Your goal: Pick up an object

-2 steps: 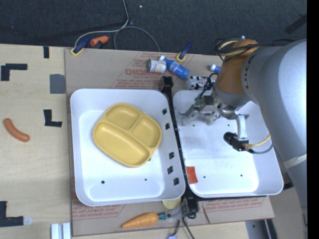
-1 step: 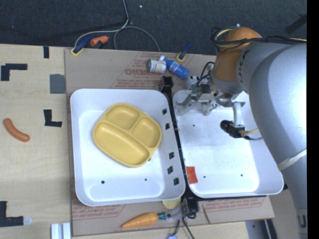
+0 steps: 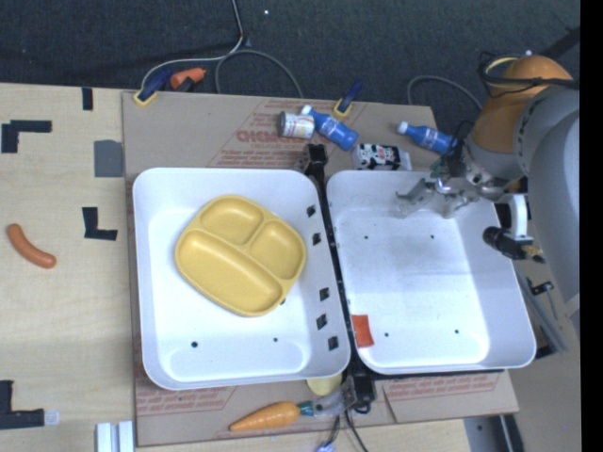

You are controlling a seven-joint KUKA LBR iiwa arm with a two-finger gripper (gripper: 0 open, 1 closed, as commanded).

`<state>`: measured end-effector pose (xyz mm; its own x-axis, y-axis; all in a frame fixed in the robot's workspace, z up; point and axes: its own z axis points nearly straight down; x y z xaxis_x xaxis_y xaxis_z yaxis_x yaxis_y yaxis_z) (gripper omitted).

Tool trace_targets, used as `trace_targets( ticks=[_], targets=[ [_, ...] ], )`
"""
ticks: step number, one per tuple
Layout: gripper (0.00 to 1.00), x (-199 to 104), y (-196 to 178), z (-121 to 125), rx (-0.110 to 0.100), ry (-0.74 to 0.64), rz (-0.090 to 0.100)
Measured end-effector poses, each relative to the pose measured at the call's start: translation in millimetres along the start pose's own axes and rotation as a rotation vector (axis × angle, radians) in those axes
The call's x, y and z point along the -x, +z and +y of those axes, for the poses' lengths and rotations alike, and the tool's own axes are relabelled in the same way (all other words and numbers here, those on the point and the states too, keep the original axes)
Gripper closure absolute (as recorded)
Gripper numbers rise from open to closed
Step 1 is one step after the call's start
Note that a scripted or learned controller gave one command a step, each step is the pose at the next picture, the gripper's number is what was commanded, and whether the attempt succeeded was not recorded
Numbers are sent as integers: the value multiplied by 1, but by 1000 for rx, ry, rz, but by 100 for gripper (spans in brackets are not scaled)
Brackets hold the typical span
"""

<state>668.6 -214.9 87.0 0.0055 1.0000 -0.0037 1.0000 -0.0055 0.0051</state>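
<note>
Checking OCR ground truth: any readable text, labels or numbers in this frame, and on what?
Red print on the cardboard behind the bins: letters too blurred to read.
Red print on the cardboard's front edge: too small to read.
White label on the tube: unreadable.
Black-and-white card: pattern, no legible words.
Blue bottle: no text readable.
Nothing legible overall.

The one camera sits fixed above the bench, looks down at a slant, and takes in both white bins wholly.
</note>
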Motion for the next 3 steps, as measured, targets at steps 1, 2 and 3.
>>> trace_targets(
  ticks=[1, 2, 3],
  targets=[
    [0, -36, -1, -37, 1, -7, -1],
    [0, -95, 0, -29, -1, -11, 2],
    [0, -119, 1, 1, -2, -9, 3]
  ],
)
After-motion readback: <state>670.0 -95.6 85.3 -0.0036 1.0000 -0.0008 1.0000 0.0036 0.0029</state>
